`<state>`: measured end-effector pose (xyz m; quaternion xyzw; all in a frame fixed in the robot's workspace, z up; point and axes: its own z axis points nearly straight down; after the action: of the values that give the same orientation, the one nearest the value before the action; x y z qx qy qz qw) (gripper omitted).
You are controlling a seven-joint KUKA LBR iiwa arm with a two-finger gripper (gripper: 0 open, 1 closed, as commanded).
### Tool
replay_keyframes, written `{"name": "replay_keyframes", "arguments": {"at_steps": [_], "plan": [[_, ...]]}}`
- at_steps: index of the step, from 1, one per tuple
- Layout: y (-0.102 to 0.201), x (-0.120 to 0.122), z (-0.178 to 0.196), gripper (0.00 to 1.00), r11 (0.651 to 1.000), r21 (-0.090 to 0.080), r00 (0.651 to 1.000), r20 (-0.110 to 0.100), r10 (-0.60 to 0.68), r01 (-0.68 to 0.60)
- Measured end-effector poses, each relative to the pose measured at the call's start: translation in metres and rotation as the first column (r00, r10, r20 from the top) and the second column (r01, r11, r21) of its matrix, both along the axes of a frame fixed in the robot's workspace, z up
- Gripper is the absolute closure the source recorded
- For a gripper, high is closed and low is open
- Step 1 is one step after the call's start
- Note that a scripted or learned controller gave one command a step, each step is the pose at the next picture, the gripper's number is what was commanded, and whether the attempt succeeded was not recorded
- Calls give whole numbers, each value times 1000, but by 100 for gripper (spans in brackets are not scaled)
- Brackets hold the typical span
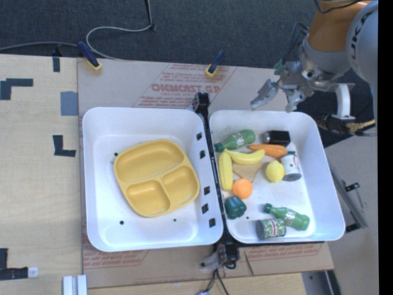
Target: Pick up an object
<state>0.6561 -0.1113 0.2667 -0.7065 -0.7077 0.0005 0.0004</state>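
Note:
My gripper [277,99] hangs open above the far rim of the right bin [325,183], with nothing between its fingers. Below it in that bin lie a green bottle [236,140], a black box [278,137], a carrot [269,148], a banana [246,157] and a yellow corn-like piece [226,169]. A lemon [275,171] and a small can [291,166] sit toward the right. Nearer the front are an orange [242,189], a green pepper [234,208], a second green bottle [288,216] and a green-labelled can [271,228].
The left bin [98,165] holds a yellow divided plate [156,177]. A black hinge strip [207,158] runs between the bins. Cardboard lies under both bins, with blue-and-yellow clamps [215,63] at its far edge.

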Motion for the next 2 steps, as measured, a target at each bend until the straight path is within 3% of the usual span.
{"name": "replay_keyframes", "arguments": {"at_steps": [1,2], "plan": [[-66,-10,-162,0,1000,-7,1000,14,3,-3],[-113,-34,-141,0,1000,-2,1000,2,-1,1]]}}
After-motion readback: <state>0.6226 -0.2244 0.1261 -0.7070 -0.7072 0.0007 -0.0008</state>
